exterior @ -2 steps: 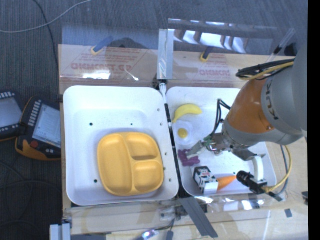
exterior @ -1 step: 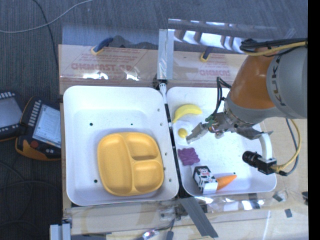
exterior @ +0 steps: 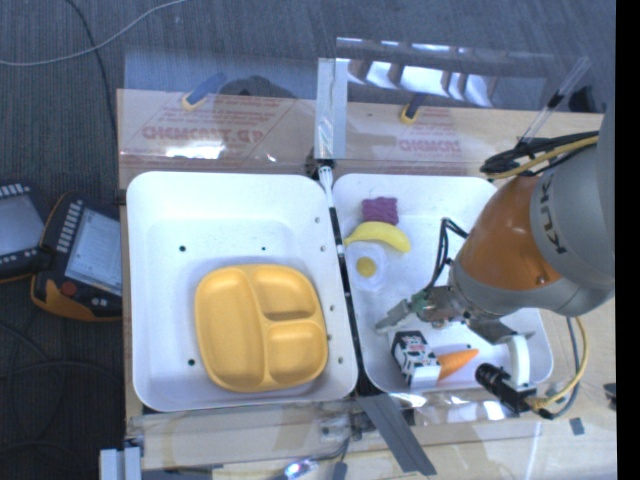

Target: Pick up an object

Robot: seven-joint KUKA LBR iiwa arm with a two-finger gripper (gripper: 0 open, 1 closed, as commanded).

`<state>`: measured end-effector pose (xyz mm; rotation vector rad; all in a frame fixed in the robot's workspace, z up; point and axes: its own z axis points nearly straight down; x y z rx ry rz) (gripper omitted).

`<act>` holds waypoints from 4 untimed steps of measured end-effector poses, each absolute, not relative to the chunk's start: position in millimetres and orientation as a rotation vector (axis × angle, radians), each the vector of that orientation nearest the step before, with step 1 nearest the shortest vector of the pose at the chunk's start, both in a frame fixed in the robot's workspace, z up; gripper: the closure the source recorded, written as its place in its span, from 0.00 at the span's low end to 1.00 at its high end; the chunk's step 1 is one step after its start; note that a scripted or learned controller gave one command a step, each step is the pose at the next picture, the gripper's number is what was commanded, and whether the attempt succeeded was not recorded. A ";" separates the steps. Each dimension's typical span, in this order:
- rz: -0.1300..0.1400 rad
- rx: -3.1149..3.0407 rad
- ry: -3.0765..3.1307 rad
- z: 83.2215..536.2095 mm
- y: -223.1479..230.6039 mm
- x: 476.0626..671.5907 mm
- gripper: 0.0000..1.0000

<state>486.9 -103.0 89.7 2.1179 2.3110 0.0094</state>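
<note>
Carrot lying roughly left-right, leaf end toward the bin's left, just below the claw; grip state impossible to tell.

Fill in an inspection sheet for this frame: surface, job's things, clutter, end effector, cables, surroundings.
Surface: two white bins, left bin and right bin, side by side.
Job's things: banana, purple block, fried egg toy, carrot, all in the right bin.
Clutter: yellow divided tray in the left bin.
End effector: low over the right bin; finger state unclear.
Cables: black cable on the floor.
Surroundings: teach pendant, grey carpet.
</note>
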 end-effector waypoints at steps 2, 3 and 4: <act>0.002 2.183 2.247 88.4 -123.7 668.2 0.00; -0.005 2.229 2.212 183.5 -46.1 632.8 0.00; -0.006 1.899 2.502 183.2 -22.7 618.4 0.00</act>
